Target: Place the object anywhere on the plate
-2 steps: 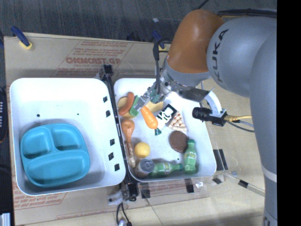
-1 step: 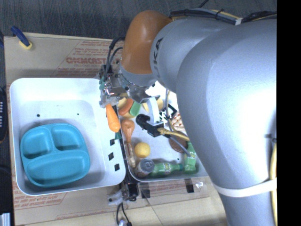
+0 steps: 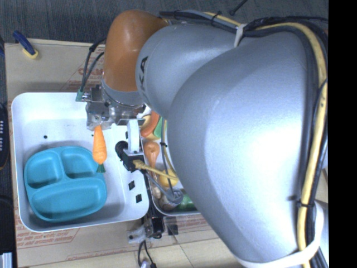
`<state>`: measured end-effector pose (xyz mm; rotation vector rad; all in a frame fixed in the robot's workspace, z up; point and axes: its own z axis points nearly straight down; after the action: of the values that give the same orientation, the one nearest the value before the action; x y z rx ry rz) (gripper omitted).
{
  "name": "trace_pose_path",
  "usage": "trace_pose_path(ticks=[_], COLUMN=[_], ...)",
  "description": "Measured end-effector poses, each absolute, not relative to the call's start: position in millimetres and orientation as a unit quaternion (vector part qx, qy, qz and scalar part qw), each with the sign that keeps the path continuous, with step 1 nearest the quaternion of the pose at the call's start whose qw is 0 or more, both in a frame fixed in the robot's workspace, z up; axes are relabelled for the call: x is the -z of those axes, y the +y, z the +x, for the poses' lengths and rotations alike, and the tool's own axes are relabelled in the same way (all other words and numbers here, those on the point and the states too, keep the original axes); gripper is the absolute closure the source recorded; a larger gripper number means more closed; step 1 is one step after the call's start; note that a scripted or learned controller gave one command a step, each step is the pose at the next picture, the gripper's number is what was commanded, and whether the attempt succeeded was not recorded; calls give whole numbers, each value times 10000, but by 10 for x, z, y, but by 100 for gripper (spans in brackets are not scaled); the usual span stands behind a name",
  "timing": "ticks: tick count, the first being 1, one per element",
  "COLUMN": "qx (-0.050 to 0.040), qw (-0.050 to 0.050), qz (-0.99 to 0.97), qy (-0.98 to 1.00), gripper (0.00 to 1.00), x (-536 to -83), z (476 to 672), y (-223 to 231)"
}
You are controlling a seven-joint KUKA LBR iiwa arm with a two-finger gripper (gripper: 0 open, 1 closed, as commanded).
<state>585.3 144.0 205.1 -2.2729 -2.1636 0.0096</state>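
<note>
Carrot point(image 3: 99, 145) hangs upright from the gripper point(image 3: 99, 125), its top pinched between the fingers, its green end at the blue plate's point(image 3: 64, 186) right rim. The arm point(image 3: 240, 133) hides most of the right bin point(image 3: 167, 202).

Even, fairly bright overhead light falls on the bench, leaving a broad soft sheen across the grey arm point(image 3: 245, 138) and a duller gleam on its orange band point(image 3: 125, 49). The white bin point(image 3: 50, 108) looks slightly washed out. Shadows are faint and soft-edged. The frame is mildly soft and grainy throughout.
</note>
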Motion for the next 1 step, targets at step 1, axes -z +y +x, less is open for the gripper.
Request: trace_pose_path(ticks=[1], qx=[-35], qw=[15], qz=[-7255], qy=[-6882], gripper=[0], x=[-2051], z=[5858], y=[1415])
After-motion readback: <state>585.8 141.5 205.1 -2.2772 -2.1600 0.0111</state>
